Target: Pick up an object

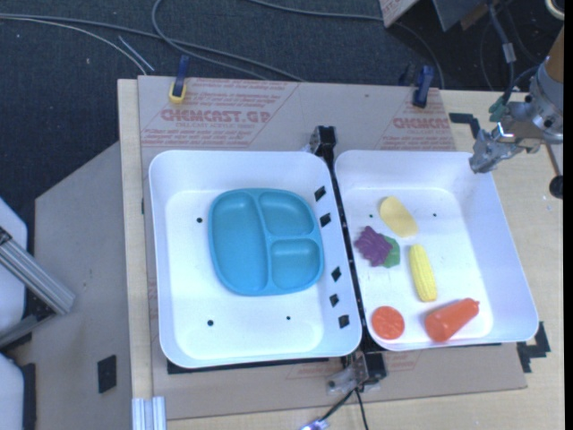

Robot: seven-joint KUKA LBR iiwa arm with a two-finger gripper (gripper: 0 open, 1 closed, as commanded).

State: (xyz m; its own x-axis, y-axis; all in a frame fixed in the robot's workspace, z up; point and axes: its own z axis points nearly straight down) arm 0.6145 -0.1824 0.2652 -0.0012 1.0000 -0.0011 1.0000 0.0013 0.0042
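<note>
**Still outside the bin: nothing picked yet**

Plainly, we find the gripper (pixel 483 158) at about two o'clock from the middle of the right bin (pixel 501 240), hanging over that bin's far right corner rim. Nothing sits between its fingers, and from this slant we cannot tell whether they are spread or pressed together.

The candidates for picking all lie in the right bin. A yellow lemon-like piece (pixel 397 216) sits toward twelve o'clock of the group, a purple grape cluster (pixel 377 246) just beside it at about seven o'clock, a yellow corn cob (pixel 423 272) near the centre, and an orange carrot (pixel 451 319) and a round orange-red slice (pixel 388 322) along the near wall at five and seven o'clock. The left bin (pixel 170 240) bears a blue divided plate (pixel 266 240), lying flat near its middle.

We judge the task barely begun: the gripper waits well apart from every item, probably parked clear so the camera sees the bin's contents unobstructed. The corn cob and carrot lie in open space and look the easiest grasps; the grapes and the lemon crowd each other.
</note>
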